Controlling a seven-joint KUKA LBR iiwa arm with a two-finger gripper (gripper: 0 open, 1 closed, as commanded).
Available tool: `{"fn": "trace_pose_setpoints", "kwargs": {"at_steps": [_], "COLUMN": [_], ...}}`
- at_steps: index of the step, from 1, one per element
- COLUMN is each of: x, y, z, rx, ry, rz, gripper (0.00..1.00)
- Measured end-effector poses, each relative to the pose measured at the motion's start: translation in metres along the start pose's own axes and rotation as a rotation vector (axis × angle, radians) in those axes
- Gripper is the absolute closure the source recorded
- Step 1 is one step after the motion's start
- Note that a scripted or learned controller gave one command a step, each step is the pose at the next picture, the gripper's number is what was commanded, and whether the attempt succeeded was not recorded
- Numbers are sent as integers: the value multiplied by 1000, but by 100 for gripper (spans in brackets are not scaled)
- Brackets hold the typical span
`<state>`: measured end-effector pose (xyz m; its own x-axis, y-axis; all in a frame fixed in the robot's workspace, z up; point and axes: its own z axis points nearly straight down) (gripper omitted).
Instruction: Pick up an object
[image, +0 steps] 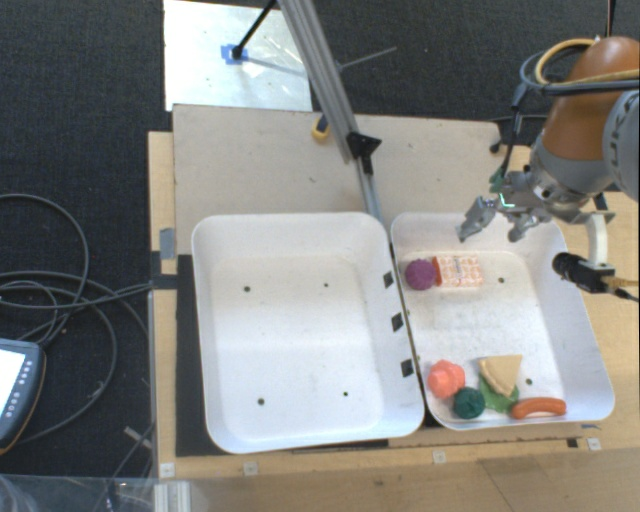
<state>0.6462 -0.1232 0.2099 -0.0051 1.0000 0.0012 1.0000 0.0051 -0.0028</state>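
With its fingers spread and holding nothing, the gripper hangs just beyond the wafer in the right bin, so the approach step appears in hand, and the next move calls for descent onto the wafer.

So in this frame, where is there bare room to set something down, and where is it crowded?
The left bin offers bare floor throughout. In the right bin, the middle stretch between the purple ball and wafer above and the near-edge cluster below is free. It is crowded around the orange ball, green ball, sandwich wedge and sausage.
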Motion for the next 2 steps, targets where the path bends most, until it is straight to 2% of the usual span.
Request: {"fn": "trace_pose_setpoints", "kwargs": {"at_steps": [1, 2], "x": [0, 1], "y": [1, -4], "z": [-3, 40], "rx": [-4, -1], "ry": [-2, -1], "rz": [-1, 2], "gripper": [0, 0]}}
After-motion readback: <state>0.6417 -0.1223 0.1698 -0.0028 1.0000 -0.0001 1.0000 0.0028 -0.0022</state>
